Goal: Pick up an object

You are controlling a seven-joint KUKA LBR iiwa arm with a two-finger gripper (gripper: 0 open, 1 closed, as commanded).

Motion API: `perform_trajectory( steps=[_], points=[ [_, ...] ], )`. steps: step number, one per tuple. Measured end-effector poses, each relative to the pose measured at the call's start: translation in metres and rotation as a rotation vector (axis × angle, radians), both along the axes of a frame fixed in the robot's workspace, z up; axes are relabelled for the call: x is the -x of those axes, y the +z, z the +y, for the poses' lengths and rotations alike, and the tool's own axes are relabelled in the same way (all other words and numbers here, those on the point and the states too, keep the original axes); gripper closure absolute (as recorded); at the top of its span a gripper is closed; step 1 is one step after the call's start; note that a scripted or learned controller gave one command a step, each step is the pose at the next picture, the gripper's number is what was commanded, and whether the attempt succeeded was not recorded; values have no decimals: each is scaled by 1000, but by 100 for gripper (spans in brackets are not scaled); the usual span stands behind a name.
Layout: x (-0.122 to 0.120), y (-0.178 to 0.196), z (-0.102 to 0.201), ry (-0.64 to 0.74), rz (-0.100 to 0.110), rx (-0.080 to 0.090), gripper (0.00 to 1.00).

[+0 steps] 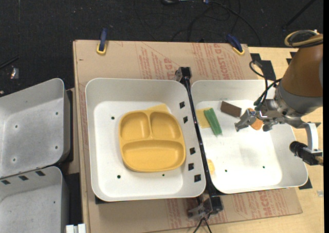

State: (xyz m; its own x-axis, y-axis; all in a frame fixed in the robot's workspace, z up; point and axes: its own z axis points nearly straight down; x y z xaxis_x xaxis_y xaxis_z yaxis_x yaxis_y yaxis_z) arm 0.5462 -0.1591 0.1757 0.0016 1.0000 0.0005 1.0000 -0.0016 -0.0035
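Observation:
The right bin [247, 165] holds a green stick-shaped block [212, 121] near its left wall and a brown block [231, 108] just behind it. A small orange object [255, 125] lies further right. My gripper [255, 123] hangs over that orange object at the bin's right side, open, one finger [243, 123] to the object's left and the other to its right. Whether the fingers touch it is unclear. The green and brown blocks sit apart from the gripper, to its left.
A yellow compartment plate [152, 141] fills the middle of the left bin [103, 175]. A small yellow piece [209, 166] rests against the divider between the bins. Spare white bins [31, 124] lie off the bench at left. Clamps hold the board's far edge.

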Motion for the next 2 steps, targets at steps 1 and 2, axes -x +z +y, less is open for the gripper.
perform_trajectory(
  steps=[1,2],
  points=[
    [-1,-64,2,0,2,-1,0],
    [0,-85,2,0,-1,0,0]
  ],
)
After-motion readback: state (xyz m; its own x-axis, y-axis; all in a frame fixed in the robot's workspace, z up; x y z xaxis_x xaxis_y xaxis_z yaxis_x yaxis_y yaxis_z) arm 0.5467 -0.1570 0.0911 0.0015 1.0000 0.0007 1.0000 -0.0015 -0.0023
